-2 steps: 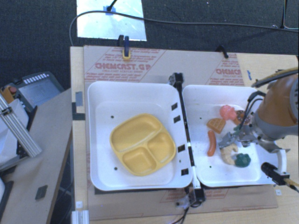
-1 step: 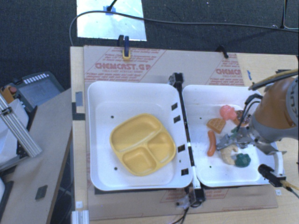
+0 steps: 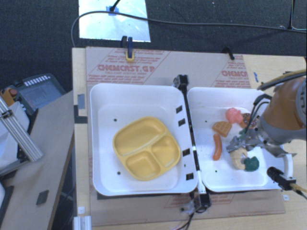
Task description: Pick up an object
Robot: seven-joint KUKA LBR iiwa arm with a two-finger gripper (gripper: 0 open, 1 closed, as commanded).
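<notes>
Clutter is crowding the right bin (image 3: 207,178), where the gripper (image 3: 238,144) is hanging low among the toy foods with narrowly parted fingers gripping nothing, just beside a cream piece (image 3: 237,160) and green broccoli (image 3: 251,164), seemingly lining up a grab.

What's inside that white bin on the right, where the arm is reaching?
In the right bin lie a waffle, a sausage, a pink piece and a green piece on something pale. The gripper and arm cover whatever lies beneath them.
</notes>
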